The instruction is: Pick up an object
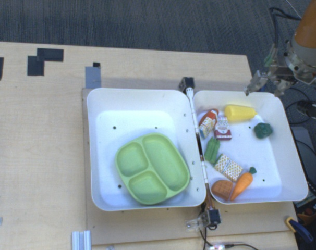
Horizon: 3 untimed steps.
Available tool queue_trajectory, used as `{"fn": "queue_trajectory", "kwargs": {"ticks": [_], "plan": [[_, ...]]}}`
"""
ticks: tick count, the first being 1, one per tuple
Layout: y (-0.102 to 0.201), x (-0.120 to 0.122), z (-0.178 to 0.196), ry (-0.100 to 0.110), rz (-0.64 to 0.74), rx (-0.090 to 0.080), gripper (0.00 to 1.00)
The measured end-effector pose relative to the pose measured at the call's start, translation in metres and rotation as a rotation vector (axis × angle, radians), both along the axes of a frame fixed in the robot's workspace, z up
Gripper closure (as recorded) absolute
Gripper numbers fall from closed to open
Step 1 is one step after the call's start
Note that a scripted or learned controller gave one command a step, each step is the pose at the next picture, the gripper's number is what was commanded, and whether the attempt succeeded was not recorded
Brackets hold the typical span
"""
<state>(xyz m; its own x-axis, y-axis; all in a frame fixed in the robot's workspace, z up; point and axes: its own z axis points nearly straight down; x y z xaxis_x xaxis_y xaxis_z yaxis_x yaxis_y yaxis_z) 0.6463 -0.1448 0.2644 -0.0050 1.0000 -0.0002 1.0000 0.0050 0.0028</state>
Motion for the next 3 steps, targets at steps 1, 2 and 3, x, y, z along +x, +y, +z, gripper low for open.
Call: {"fn": "queue_trajectory", "kwargs": {"ticks": [1,2,3], "plan": [[0.043,-0.012,-0.161,-0.001,-0.002,0.000,0.00],[0.044,-0.011,-0.151,-0.003,0.000,0.000,1.00],[0.106,-0.084,-0.079,0.001,0.001,0.002,1.00]]}}
